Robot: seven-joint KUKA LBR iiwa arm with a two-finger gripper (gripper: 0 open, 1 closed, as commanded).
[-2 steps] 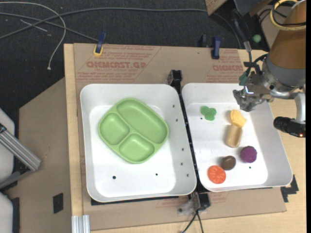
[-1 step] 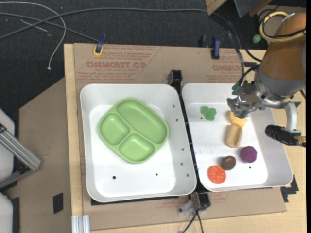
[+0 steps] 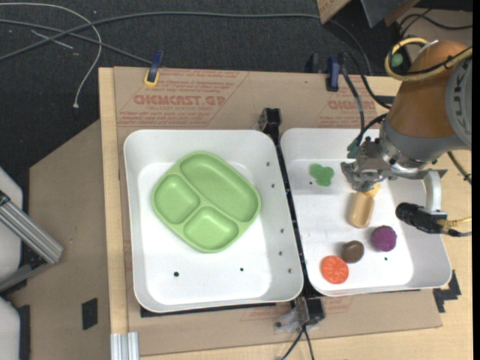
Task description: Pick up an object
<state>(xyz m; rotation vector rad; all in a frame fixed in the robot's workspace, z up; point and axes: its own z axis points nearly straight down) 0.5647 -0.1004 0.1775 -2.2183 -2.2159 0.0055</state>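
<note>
- Desk (image 3: 195,96) topped with brown printed cardboard; two shallow white bins side by side on it — left bin (image 3: 142,276), right bin (image 3: 427,265).
- Left bin holds a pale green plastic divided plate (image 3: 206,201), three compartments, lying flat, nothing in it.
- Right bin holds the loose pieces: a small dark green leafy piece (image 3: 322,174) near the far edge, a tan cylindrical block (image 3: 361,210) mid-bin, a purple rounded piece (image 3: 385,238), a brown rounded piece (image 3: 352,251) and an orange-red round piece (image 3: 334,270) toward the near edge.
- Claw (image 3: 367,177) sits low over the right bin, just above the top end of the tan cylindrical block; wrist hardware hides the fingertips, so I cannot tell whether it is wide, narrow or holding anything.
- Judged target: the tan block — closest to the claw, and it stands apart from its neighbours.
- To do it well: centre over the block's middle rather than its far end, fingers across the narrow width, not along the length.
- Come down straight, low enough to close on the body.
- Risk: an end-on pinch could squirt the block out or tip it toward the purple piece.
</note>
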